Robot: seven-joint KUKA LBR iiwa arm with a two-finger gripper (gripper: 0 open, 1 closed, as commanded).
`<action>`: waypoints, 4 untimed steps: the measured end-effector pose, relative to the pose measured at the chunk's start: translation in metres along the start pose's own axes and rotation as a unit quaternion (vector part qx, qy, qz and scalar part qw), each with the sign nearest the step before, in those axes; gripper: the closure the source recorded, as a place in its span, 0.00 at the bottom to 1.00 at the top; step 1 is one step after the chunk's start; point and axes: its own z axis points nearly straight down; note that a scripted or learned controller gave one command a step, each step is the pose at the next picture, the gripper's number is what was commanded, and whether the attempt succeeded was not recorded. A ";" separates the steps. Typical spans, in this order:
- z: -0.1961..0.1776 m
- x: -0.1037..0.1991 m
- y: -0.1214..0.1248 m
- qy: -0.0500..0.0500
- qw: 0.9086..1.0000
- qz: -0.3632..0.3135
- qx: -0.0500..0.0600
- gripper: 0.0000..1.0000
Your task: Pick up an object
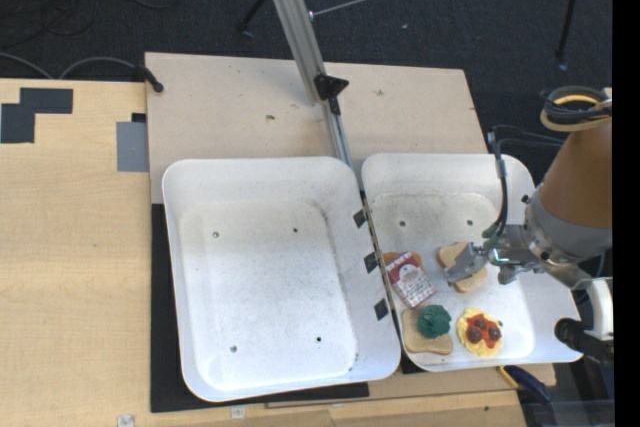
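The right bin holds several small items. A tan bread-like piece lies near its middle right. A red and white packet sits by the bin's left wall. A green lump rests on a tan slice at the front. Beside it lies a yellow tart with red berries. My gripper reaches in from the right, low over the bin, and sits right at the tan piece's right edge. Whether it touches the piece is hidden.
The left bin stands beside the right one, with a row of black clips along the shared wall. A slanted metal bar rises behind the bins. A black cable loops over the right bin's far corner.
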 end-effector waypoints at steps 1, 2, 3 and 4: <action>-0.002 -0.001 0.001 0.000 1.000 0.002 -0.003 0.00; 0.046 0.008 0.003 0.000 1.000 0.001 0.000 0.00; 0.096 0.008 0.004 0.000 1.000 0.001 -0.002 0.00; 0.084 0.006 0.004 0.000 1.000 0.004 -0.004 1.00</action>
